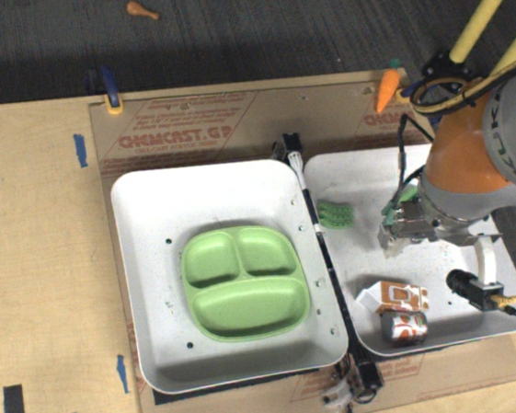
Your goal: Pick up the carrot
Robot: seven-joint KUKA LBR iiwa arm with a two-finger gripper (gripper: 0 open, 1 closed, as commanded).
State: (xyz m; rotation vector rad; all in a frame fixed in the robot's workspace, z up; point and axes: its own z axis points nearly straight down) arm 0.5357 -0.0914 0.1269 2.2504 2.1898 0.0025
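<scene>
The carrot (388,92), orange with a green top, lies on the cardboard bench top just behind the right bin's far edge, outside the bin. My gripper (406,228) hangs low over the middle of the right bin (356,176), well in front of the carrot and apart from it. The grey wrist and its orange band cover most of the gripper from above. A bit of green shows at the wrist's left edge (409,195); I cannot tell what it is.
The left bin (144,260) holds a green divided plate (244,279). In the right bin lie a small green item (336,213) at the left and an orange-and-white packet (400,309) at the front. Cables run along the right. A small orange piece (141,10) lies on the dark floor.
</scene>
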